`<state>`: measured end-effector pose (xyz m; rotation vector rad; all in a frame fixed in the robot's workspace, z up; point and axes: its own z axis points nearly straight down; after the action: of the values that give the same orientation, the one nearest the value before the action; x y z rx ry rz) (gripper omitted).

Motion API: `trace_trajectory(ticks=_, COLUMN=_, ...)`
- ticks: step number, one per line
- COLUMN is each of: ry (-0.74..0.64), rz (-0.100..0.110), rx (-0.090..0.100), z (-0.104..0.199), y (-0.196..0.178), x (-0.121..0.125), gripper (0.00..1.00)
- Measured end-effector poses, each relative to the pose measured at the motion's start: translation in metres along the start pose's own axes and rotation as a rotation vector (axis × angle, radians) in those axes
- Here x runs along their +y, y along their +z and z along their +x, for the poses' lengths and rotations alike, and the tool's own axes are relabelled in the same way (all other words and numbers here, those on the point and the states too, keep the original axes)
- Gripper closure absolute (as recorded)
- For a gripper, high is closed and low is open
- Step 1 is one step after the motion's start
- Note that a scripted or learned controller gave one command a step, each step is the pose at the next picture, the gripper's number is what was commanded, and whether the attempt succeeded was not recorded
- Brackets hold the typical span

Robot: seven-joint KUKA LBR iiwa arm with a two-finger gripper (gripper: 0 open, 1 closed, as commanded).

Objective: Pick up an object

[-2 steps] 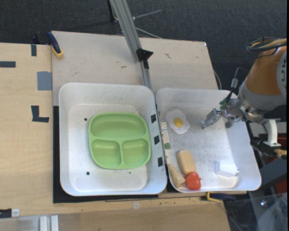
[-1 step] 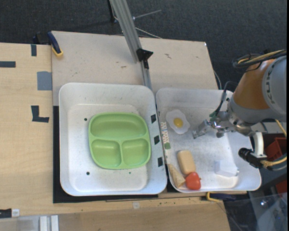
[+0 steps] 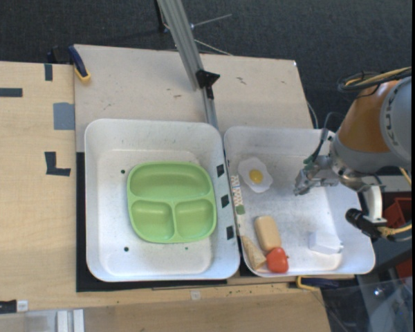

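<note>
The right bin [image 3: 290, 138] holds a fried egg toy [image 3: 254, 176] near its left wall, a tan bread roll [image 3: 267, 232] toward the front, a red tomato [image 3: 277, 260] at the front edge, and a whitish piece [image 3: 324, 242] at the front right. A thin tan stick [image 3: 252, 252] lies beside the roll. My gripper [image 3: 306, 182] hangs over the bin's middle right, to the right of the egg and apart from it. Nothing shows between its fingers.
The left bin [image 3: 97, 206] carries a green divided plate [image 3: 171, 201]. A metal pole [image 3: 187, 47] slants across the back of the bench. A blue and yellow clamp [image 3: 79, 64] sits at the back left. Cables and a red item lie right of the bins.
</note>
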<state>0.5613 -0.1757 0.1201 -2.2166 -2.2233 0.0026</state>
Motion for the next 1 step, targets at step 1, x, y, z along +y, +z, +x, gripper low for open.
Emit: trace_trajectory(ticks=1, ry=0.001, rz=-0.008, rx=-0.002, z=0.0008, y=-0.0635, x=0.0020, gripper=1.00)
